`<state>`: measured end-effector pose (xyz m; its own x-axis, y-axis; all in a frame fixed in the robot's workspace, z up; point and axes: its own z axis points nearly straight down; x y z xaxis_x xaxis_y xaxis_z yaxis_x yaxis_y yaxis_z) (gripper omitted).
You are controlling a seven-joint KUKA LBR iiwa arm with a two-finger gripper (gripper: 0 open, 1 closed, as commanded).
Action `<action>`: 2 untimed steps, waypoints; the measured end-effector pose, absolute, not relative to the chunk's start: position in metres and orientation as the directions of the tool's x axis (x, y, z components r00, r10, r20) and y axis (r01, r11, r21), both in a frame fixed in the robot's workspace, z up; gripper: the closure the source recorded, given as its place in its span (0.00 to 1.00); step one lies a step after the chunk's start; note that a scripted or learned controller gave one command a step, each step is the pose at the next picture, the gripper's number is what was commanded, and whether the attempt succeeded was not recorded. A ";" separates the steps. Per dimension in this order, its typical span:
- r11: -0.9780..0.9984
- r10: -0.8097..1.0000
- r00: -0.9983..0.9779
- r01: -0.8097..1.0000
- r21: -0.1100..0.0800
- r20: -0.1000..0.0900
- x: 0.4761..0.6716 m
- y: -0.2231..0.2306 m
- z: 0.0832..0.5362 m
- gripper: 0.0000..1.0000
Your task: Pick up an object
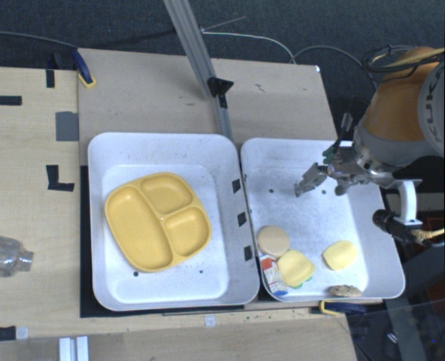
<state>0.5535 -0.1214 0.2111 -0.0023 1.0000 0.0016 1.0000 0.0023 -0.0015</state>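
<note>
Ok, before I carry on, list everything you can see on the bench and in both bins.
divided plate: 1, yellow, in the left bin.
left bin: 1, white, bench centre.
right bin: 1, white, touching the left bin's right side.
round piece: 1, tan, right bin, near side.
yellow pieces: 2, right bin, near side; the other further right.
packet: 1, red, white and blue, near left corner of right bin.
brown piece: 1, right bin's near edge.
clear bottle: 1, lying on the bench at far left.
metal pole: 1, grey, behind the bins.
claw: 1, grey, over the right bin, holding nothing.
</note>
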 end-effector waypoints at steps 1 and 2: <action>0.001 1.000 -0.001 1.000 -0.007 -0.001 0.583 -0.128 0.146 0.00; 0.001 1.000 -0.001 1.000 -0.002 0.000 0.584 -0.127 0.150 0.00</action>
<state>0.5835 -0.1273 0.1497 -0.0013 1.0000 -0.0004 1.0000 0.0013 -0.0016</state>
